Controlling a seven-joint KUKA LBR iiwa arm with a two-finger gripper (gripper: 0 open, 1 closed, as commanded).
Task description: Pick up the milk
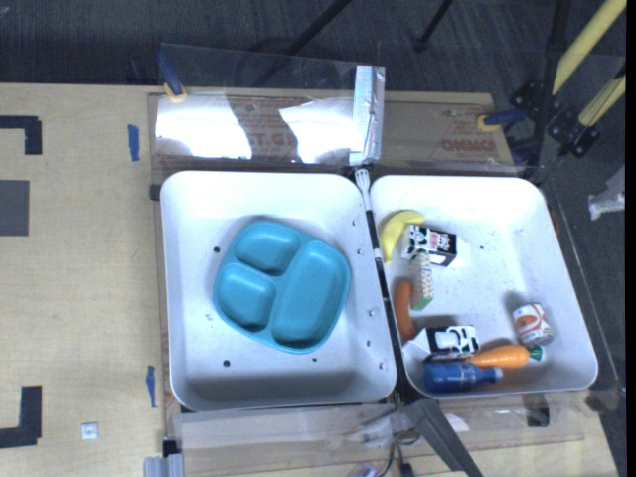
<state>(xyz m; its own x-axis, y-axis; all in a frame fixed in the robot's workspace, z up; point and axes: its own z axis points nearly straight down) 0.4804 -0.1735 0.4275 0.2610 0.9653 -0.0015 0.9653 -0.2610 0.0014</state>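
Two small cartons with black-and-white cow patches lie in the right bin [556, 266]. One milk carton [430, 243] rests on its side at the upper left, touching a yellow banana [396, 230]. The other cow-patterned carton [453, 341] lies near the front, just above a blue bottle [452, 375] and beside an orange carrot [507, 356].
The right bin also holds an orange-brown sausage [402, 308] along its left wall, a small pale box [425, 284] and a red-and-white can [532, 323]. A blue divided plate [281, 283] lies in the left bin [189, 266]. A clear screen [263, 117] stands behind the bins.
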